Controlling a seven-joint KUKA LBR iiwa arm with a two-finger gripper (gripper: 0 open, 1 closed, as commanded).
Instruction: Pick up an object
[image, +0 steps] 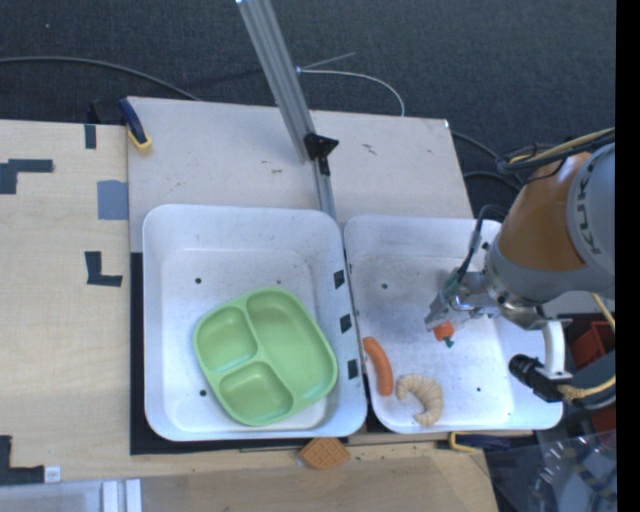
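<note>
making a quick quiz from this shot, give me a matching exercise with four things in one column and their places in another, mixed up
Things:
1. green divided plate
2. orange sausage
3. croissant
4. gripper

Places:
A. right bin, near its front edge, right of the sausage
B. left bin, front half
C. over the middle of the right bin
D. right bin, close to its left wall

Pairs: 1-B, 2-D, 3-A, 4-C

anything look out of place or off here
One thing: a tan waffle-like piece lies on the bench outside the bins, just below the left bin. The green tray sits askew.
</note>
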